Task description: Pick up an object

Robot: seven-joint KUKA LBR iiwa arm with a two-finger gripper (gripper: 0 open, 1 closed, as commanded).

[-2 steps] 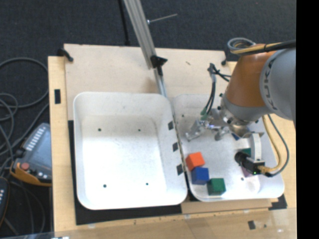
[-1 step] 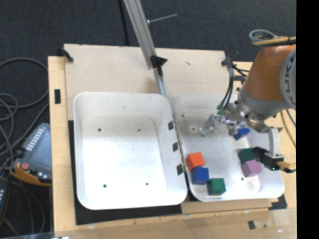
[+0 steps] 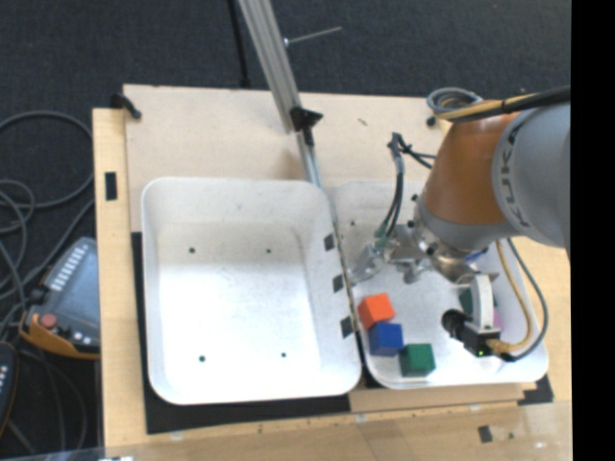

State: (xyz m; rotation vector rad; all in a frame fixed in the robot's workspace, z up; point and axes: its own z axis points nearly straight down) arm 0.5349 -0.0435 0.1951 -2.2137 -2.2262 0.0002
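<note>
Two white bins side by side: left bin [image 3: 240,286], right bin [image 3: 452,373]. Three blocks clustered near the right bin's front-left: one orange [image 3: 377,309], one blue [image 3: 386,338], one green [image 3: 417,358]. Gripper [image 3: 384,255] just above them; finger state impossible to tell.

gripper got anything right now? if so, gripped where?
Nothing held. The gripper sits above the orange cube, apart from it; blue cube and green cube lie untouched.

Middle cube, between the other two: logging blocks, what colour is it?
Blue, clearest in the camera view.
</note>
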